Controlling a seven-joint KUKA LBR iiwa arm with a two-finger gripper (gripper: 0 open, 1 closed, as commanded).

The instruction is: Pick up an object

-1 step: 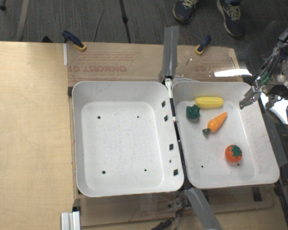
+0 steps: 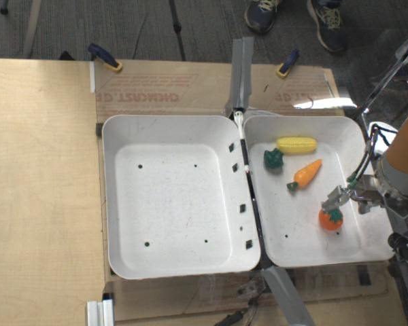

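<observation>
A wooden bench (image 2: pixel 34 182) carried two shallow white bins side by side on a sheet of cardboard (image 2: pixel 163 90), which was pinned at its far edge by two blue-and-yellow clamps (image 2: pixel 105 56). The left bin (image 2: pixel 112 182) showed a speckled white floor with a few small dark holes. A grey strip (image 2: pixel 241 73) ran down to the seam where the two bins met. In the right bin (image 2: pixel 353 250), four toy foods lay in a loose cluster: a green broccoli piece (image 2: pixel 273 159) nearest the seam, a yellow corn cob (image 2: pixel 296 145) just beyond it toward the far wall, an orange carrot (image 2: pixel 306 174) slanting between them and the near side, and a red tomato (image 2: pixel 331 220) with a green top farthest right. The gripper (image 2: pixel 340 199) reached in from the right edge and sat directly above the tomato, its metal fingers (image 2: pixel 334 197) at or just beside the toy's green top. How far apart the fingers stood could not be made out, nor whether they touched the tomato. Beyond the bench, a bystander's shoes (image 2: pixel 265 9) rested on grey carpet.
</observation>
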